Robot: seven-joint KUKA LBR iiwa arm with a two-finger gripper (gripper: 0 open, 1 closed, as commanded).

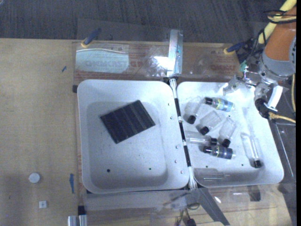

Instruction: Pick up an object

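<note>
While the gripper (236,83) hangs at the upper right of the frame, we cannot tell if it is released or clenched; small bottles (219,104) lie in the right bin (244,166).

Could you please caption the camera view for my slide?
KUKA arm's gripper over the right bin of small clear bottles; a dark ribbed pad lies in the left bin.

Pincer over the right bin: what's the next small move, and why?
Probably a short shift toward the bin's middle, to sit above the nearest bottle before descending. The pincer hangs by the far corner of the right bin, beside the bottles rather than over one. That bottle lies closest and seems clear of the other bottles.
</note>
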